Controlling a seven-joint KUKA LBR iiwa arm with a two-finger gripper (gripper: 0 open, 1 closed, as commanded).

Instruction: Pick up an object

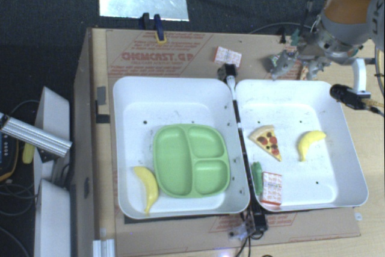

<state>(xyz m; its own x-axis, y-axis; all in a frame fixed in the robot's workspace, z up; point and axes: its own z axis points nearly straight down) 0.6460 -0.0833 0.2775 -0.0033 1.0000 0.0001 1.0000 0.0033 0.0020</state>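
The right bin (337,189) holds a toy pizza slice (266,141), a small yellow banana (310,142), a green stick-like piece (257,176) and a red-and-white packet (272,188). In the left bin (132,99) lie a green divided plate (191,159) and a second yellow banana (146,188) at its front left. My gripper (293,66) hangs raised over the back rim of the right bin, well behind the pizza slice. Its two fingers stand apart, open, with nothing between them.
A black clip (229,74) joins the two bins at the back, and a small printed tag (227,56) lies on the cardboard behind it. A black fitting (348,95) juts over the right bin's right rim. A blue clamp (157,27) sits at the cardboard's far edge.
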